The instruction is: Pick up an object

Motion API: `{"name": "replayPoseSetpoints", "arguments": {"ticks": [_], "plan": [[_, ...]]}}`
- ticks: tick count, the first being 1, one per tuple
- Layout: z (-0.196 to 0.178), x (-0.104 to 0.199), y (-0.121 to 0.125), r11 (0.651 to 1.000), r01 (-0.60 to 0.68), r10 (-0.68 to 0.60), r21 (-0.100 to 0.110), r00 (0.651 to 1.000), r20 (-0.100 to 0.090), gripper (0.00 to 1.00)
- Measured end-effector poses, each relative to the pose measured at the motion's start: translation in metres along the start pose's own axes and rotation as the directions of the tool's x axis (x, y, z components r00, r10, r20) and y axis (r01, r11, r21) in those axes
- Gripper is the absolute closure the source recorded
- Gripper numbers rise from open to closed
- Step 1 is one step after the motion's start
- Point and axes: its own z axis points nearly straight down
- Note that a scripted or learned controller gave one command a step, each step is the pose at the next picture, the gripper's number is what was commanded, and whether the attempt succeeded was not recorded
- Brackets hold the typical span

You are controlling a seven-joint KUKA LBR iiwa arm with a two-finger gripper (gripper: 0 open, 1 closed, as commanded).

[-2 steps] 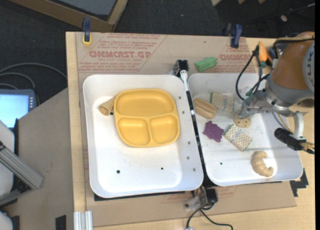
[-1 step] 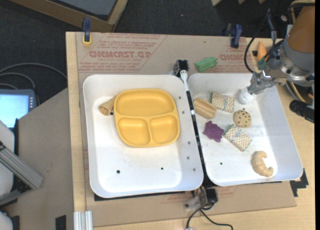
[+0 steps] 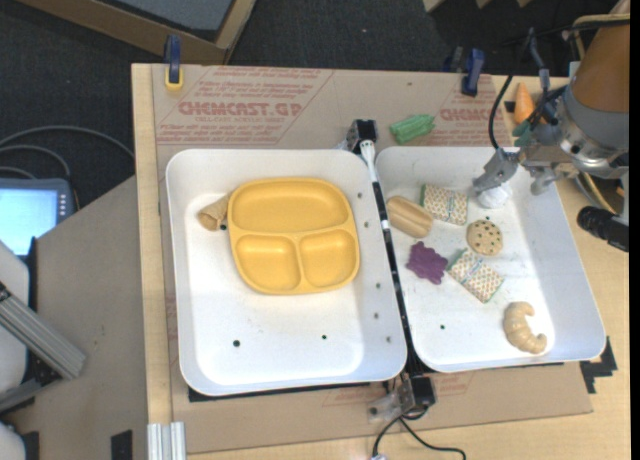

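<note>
Dark carpet surrounds the surface point(image 3: 150, 248), a pale bench topped with a brown cardboard sheet point(image 3: 250, 108) printed in red, on which two shallow white bins sit side by side. From the right, the grey arm point(image 3: 590, 138) with its orange band reaches over the upper edge of the right bin point(image 3: 570, 278). Its gripper point(image 3: 492, 188) hangs low over the bin's upper part, tips pointing down towards the bin floor; whether they are spread or closed cannot be told from this angle, and nothing is seen between them.

Just left of the gripper lies a patterned wafer-like block point(image 3: 444, 204), and just below it a round speckled cookie point(image 3: 485, 237). Further left, against the bin's left wall, rests a tan bread roll point(image 3: 408, 216). Below that sit a purple flower-shaped piece point(image 3: 427, 262) and a second patterned block point(image 3: 476, 276), close together. A croissant point(image 3: 525, 327) lies near the bin's lower right corner, apart from the rest.

Outside the bins, on the cardboard above the right bin, lies a green object point(image 3: 412, 128). The left bin point(image 3: 200, 338) holds a yellow divided plate point(image 3: 294, 233), with a small tan item point(image 3: 212, 214) touching its left edge. Blue clamps point(image 3: 174, 60) grip the cardboard's far edge.
</note>
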Motion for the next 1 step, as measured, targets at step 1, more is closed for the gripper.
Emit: {"name": "replayPoseSetpoints", "arguments": {"ticks": [1], "plan": [[0.1402, -0.0473, 0.0047, 1.000, -0.005, 0.005, 0.007, 1.000, -0.001, 0.00]]}}
